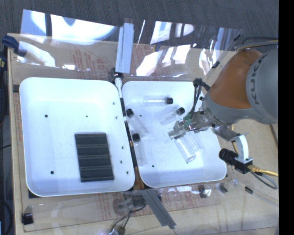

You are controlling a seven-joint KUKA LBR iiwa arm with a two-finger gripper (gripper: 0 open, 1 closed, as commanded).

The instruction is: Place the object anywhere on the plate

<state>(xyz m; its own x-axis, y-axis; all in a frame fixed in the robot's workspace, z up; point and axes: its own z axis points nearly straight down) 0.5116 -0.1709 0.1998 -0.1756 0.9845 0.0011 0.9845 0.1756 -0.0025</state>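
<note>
Several clear plastic vials with dark caps lie scattered in the right bin (213, 173), and the likely target is the largest clear vial (187, 148), lying tilted just below the gripper (182, 129). I cannot tell how wide the jaws stand or whether they have anything; the metal tip is blurred against the transparent tube. The dark ridged plate (93, 156) sits in the left bin (34, 94), well apart from that vial, across the divider. To do this step well, I judge the grasp should close across the vial's body, since it is round and slick. Other capped vials (157, 101) nearby and the bin walls could get in the way.
</note>
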